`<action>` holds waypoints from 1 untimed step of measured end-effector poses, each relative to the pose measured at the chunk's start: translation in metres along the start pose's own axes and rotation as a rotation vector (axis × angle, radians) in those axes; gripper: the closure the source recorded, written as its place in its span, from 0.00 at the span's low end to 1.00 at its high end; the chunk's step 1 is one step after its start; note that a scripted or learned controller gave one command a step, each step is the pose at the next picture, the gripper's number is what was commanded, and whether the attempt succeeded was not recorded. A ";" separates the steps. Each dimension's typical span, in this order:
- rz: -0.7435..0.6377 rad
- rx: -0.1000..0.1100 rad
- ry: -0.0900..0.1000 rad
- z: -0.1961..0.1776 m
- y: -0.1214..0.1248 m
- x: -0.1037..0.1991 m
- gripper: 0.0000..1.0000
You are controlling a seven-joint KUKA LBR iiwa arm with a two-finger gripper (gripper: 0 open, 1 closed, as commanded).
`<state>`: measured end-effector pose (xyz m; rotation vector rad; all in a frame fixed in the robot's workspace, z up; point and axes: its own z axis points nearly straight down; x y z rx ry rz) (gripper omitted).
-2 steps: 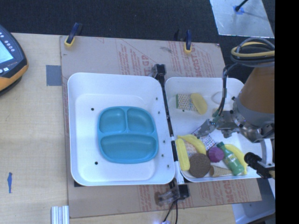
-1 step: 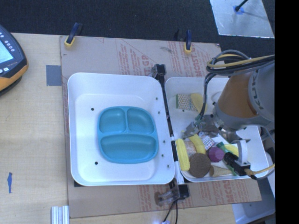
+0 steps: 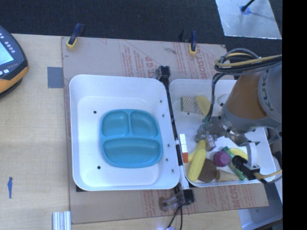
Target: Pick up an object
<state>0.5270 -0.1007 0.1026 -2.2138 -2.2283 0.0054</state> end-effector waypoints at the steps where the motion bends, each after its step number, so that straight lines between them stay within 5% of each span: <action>1: -0.004 -0.011 0.004 -0.095 0.033 0.055 1.00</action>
